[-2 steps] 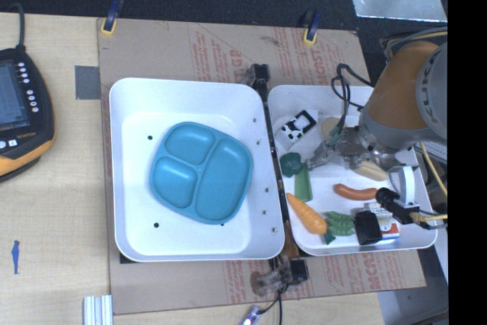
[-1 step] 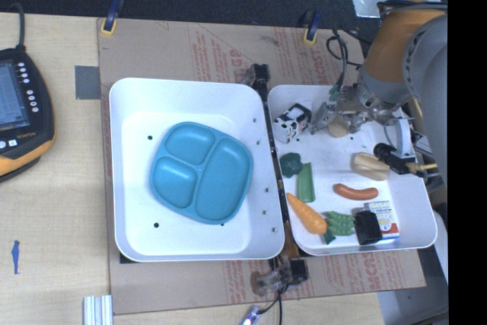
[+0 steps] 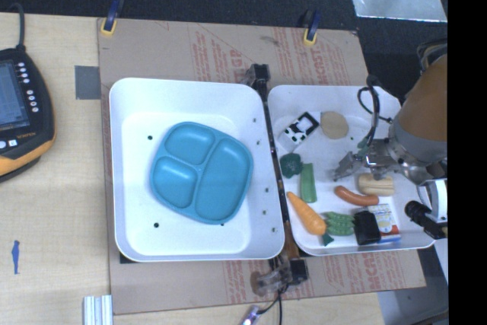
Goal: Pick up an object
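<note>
Carrot [image 3: 305, 214] lies nearest; my gripper [image 3: 351, 164], fingers apart and empty, should drop squarely onto the sausage [image 3: 355, 196] at six o'clock.

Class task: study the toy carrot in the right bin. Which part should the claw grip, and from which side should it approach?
Grip the carrot across its thick orange middle, coming from above. It lies flat and slanted, narrow end toward the bin divider, green top toward the bin's front wall. Closing across its width probably suits the taper best; the green leafy piece crowds its leafy end.

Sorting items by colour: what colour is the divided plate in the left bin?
Light blue divided plate, seen in the camera view.
</note>
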### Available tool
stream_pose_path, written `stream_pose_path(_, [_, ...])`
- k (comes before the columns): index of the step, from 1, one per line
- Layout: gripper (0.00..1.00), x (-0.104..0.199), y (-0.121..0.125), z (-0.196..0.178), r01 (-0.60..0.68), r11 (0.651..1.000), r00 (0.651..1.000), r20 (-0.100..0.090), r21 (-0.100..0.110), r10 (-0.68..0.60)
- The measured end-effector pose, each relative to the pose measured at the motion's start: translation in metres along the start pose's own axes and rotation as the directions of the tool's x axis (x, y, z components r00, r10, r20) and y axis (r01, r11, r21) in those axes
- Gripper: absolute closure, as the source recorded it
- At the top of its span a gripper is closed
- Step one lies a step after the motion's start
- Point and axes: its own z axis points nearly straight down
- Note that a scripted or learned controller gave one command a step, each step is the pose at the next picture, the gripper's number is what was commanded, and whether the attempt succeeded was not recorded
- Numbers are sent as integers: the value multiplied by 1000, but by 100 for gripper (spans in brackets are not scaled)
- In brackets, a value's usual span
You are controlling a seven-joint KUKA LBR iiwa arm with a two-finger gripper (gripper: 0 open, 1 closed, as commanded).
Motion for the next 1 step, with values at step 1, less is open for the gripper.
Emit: stream_pose_path(1, [0,-48,-46,29,1,1000,1000,-1,-1,-1])
